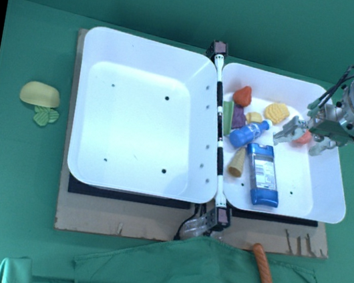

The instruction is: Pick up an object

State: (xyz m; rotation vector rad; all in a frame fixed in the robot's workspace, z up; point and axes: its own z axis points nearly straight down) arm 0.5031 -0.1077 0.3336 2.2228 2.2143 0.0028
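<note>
My gripper hangs over the right part of the right bin, its grey fingers spread apart. A small red-orange object lies between them; I cannot tell if they touch it. Further left in the same bin lie a blue bottle, a flat blue package, a yellow ridged piece, a red-orange piece, a purple piece, a green strip and a tan cone.
The left bin stands beside the right one, with a hinged bar between them. On the green cloth to the left lie a yellow object and a green leaf piece. An orange stick lies in front.
</note>
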